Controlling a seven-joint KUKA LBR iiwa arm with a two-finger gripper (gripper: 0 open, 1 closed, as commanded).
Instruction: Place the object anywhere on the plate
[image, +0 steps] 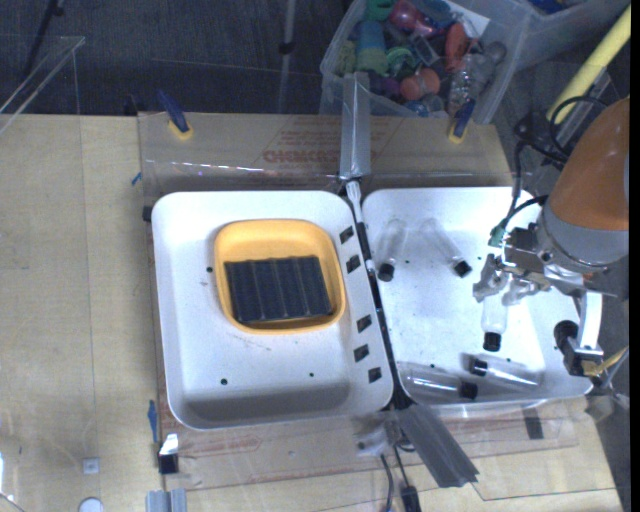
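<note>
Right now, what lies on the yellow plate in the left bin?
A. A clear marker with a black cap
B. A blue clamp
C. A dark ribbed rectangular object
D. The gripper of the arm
C. A dark ribbed rectangular object lies flat in the middle of the yellow plate in the left bin, while the gripper is over the right bin.

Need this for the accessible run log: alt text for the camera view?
Over the right white bin, the grey arm's claw hangs above several clear tubes with black caps. In the left white bin sits a yellow plate carrying a dark ribbed block. A clear tub of colourful toys stands behind the bins.
</note>
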